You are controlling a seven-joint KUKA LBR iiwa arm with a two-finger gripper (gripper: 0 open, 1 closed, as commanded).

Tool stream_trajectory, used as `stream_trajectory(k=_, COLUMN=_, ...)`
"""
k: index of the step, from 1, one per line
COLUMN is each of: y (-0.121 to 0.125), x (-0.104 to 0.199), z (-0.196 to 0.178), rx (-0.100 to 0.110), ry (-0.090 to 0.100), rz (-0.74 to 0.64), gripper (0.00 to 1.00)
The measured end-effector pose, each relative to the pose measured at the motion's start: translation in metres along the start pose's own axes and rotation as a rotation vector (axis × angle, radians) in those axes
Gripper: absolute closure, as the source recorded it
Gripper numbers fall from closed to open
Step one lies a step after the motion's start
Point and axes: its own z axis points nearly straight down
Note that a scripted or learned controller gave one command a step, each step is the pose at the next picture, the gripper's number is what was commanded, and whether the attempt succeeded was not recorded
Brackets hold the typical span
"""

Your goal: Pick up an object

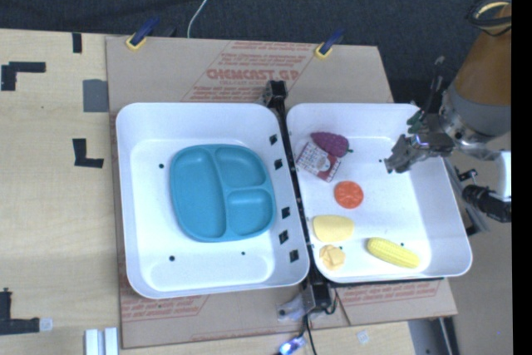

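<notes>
White right bin (432, 204): gripper (402, 159) hovers near its right edge over bare floor, grip unclear; toys cluster left, corn (392, 253) at the front.

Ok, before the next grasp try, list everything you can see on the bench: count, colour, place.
Bins: two, white, side by side on cardboard.
Divided plate: one, light blue, middle of left bin.
Grape bunch: one, purple, right bin, far left part.
Packet: one, red and white, touching the grape bunch.
Round toy: one, orange-red, right bin centre.
Lemon-like toy: one, yellow, near left part.
Small toy: one, yellow-orange, near left corner.
Corn cob: one, yellow, near edge.
Clamps: two, blue-yellow, far cardboard edge.
Claw: one, dark, over right bin's right side.
</notes>
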Motion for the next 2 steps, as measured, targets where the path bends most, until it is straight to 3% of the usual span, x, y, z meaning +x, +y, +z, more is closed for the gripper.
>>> stream_trajectory(k=2, y=0.002, x=0.109, z=0.03, rx=0.001, ry=-0.001, rz=-0.002, gripper=1.0)
